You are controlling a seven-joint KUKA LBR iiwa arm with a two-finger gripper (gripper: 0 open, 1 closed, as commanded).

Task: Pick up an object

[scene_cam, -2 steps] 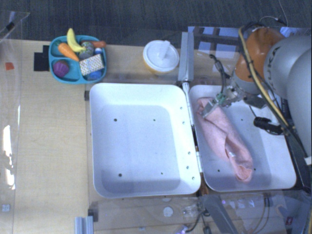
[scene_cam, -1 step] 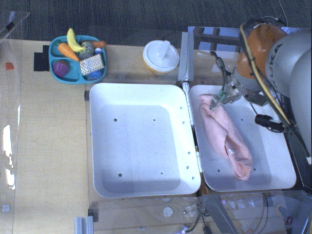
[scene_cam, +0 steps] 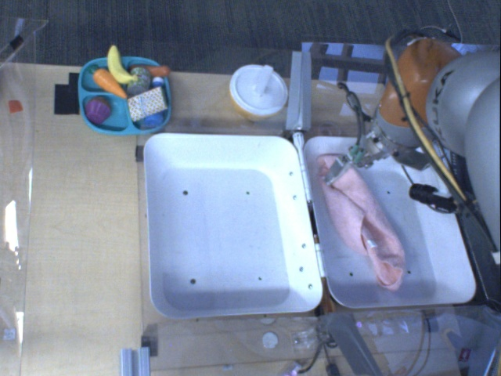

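Note:
A pink cloth (scene_cam: 362, 216) lies crumpled in the right bin (scene_cam: 438, 272), stretching from its upper left toward its lower middle. My gripper (scene_cam: 345, 165) is down at the cloth's upper end, touching or nearly touching the fabric there. The grey arm with its orange band (scene_cam: 415, 69) reaches in from the upper right. The cloth rests on the bin floor and none of it is lifted.
The left bin (scene_cam: 223, 218) sits beside the right one, with a metal strip (scene_cam: 297, 92) above the seam between them. Behind the bins stand a blue tray of toy food (scene_cam: 125, 92) and a white lidded cup (scene_cam: 258, 90). Black cables (scene_cam: 430, 194) hang over the right bin.

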